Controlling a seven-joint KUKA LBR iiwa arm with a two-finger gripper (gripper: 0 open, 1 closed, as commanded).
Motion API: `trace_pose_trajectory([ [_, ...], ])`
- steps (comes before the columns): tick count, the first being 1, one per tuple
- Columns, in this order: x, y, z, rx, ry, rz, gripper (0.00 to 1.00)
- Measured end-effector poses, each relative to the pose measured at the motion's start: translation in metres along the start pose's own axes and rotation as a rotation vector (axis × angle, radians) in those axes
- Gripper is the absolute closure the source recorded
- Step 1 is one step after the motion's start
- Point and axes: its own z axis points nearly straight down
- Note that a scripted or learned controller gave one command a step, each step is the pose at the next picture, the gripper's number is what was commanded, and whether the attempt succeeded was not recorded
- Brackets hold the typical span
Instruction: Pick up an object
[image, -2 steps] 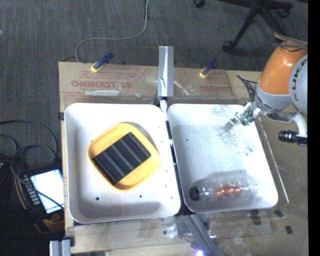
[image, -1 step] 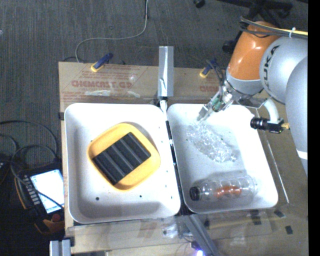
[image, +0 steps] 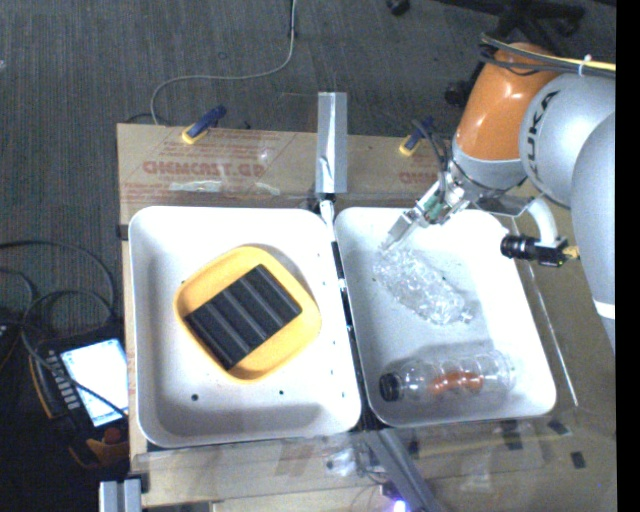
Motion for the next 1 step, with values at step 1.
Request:
trace_pose_trajectory([
  [1, 0.0032, -0.0439, 0.0726, -0.004, -0.006, -0.001, 0.00],
])
